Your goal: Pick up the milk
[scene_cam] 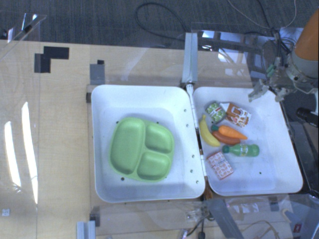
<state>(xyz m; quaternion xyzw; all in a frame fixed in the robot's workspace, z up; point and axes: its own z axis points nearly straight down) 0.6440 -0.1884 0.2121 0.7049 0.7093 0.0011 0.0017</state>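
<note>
Camera view, looking down on the worktop (60, 148): two white bins sit side by side. The left bin (104, 183) carries a green divided plate (142, 149), lying flat near its middle. The right bin (279, 168) holds a small cluster of groceries in its left half. At the cluster's 12 o'clock sits a green-and-white carton, and that looks like the milk (215, 111), tilted, touching an orange-and-white carton (238, 115) at its 3 o'clock. Below them a carrot (230, 132) lies across a reddish sausage-like piece (225, 139). A banana (208, 132) runs along the cluster's 9 o'clock side, close to the bin's left wall. A green bottle (241, 150) lies on its side at 4 o'clock, and a red patterned packet (220, 165) sits at 6 o'clock.

The arm comes in at the frame's 2 o'clock, orange band showing. The pincer (266, 88) hangs over the right bin's back rim, well apart from the milk. Its fingers look spread, nothing between them.
</note>
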